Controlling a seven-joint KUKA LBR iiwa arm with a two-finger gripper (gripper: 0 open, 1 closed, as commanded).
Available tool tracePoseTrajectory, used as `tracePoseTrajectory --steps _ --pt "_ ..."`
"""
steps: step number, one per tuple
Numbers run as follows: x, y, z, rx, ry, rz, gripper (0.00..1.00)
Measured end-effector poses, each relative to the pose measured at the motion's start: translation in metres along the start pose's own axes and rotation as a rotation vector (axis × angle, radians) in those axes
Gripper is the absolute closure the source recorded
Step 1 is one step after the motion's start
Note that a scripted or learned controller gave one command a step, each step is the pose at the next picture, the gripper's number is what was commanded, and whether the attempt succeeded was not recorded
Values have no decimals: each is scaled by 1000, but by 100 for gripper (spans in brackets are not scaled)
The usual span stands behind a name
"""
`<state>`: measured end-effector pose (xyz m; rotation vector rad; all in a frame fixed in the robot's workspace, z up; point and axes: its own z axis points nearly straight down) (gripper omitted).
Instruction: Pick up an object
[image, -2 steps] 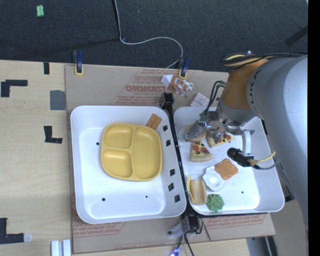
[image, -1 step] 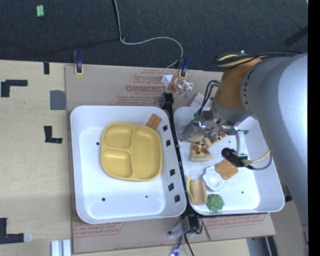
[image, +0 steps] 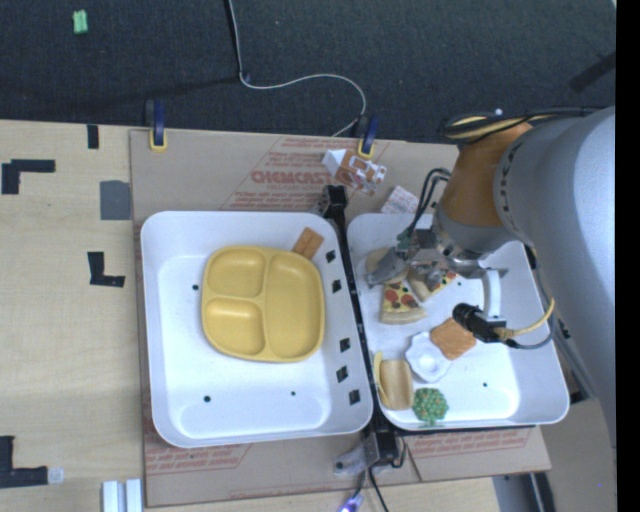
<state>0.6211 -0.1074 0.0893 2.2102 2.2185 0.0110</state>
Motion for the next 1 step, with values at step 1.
tracePoseTrajectory --steps 1 --pt "6 46 4 25 -2 4 0"
